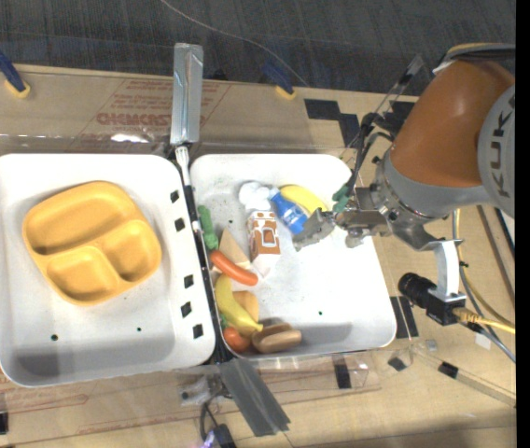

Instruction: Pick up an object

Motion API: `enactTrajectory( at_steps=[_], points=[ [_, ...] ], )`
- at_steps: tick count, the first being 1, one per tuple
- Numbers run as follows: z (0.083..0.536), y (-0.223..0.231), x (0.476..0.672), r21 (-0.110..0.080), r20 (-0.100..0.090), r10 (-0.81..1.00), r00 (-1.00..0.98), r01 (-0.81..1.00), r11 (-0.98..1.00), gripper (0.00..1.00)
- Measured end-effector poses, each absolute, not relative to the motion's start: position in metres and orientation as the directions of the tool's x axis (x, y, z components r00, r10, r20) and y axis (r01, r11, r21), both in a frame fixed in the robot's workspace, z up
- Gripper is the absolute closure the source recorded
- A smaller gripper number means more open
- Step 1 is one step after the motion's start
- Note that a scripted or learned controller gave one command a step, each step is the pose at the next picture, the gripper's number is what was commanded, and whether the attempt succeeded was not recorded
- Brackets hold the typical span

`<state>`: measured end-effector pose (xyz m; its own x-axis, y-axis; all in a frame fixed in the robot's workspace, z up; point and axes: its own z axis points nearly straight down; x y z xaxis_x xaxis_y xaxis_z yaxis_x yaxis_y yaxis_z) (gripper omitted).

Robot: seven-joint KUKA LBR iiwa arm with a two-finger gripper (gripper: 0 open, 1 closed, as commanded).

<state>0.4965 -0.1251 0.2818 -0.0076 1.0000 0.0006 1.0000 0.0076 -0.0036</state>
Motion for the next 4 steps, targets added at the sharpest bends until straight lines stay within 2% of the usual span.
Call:
enactTrajectory(
  at_steps=[1, 2, 3, 4],
  points=[
    [0.247, -0.18, 0.477, -0.004, 0.0, 0.993, 0.117, 0.993, -0.117, 0.0],
    [0.14, -0.184, 0.49, -0.009, 0.0, 0.911, 0.413, 0.911, -0.413, 0.0],
    [0.162, -0.19, 0.577, -0.002, 0.0, 0.768, 0.641, 0.768, -0.641, 0.0],
    [0.099, -0.156, 0.557, -0.009, -0.005, 0.509, 0.861, 0.509, -0.861, 0.0]
  ],
)
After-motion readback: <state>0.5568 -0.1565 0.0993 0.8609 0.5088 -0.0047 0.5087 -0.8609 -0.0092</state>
